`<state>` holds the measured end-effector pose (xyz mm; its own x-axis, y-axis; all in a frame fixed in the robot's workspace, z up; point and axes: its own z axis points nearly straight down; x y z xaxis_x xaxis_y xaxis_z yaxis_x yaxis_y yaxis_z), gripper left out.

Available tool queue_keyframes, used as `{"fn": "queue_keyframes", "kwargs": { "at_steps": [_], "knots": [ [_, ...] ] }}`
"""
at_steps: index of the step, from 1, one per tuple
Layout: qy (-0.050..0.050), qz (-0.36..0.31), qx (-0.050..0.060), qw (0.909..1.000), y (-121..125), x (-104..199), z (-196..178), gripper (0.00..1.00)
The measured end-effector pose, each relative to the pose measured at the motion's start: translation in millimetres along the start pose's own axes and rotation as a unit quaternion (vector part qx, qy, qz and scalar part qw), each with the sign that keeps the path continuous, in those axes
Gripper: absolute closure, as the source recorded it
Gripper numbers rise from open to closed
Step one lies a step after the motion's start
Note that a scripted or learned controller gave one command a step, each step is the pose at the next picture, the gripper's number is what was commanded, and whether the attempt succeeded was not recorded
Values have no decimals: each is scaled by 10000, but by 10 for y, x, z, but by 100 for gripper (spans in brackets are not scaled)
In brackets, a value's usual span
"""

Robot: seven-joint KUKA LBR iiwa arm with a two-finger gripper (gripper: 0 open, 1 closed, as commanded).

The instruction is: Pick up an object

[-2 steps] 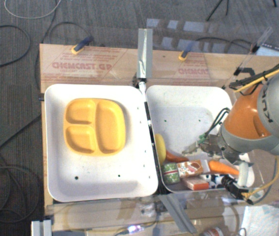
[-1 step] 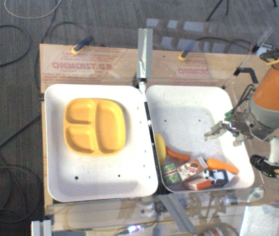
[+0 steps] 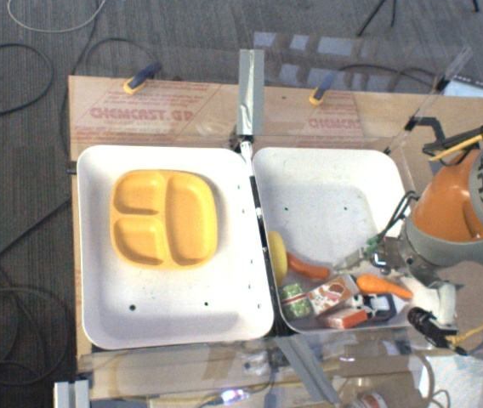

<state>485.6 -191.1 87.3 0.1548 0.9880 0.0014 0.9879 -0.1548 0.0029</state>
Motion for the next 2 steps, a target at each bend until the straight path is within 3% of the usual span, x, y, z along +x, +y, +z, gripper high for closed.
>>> {"fn": "queue_keyframes", "kwargs": {
  "at_steps": [1,2],
  "knots": [
    [11,-9,9,10000,7,8,-81,100],
    [11,-9,15,10000,3,8,-77,0]
  ]
}}
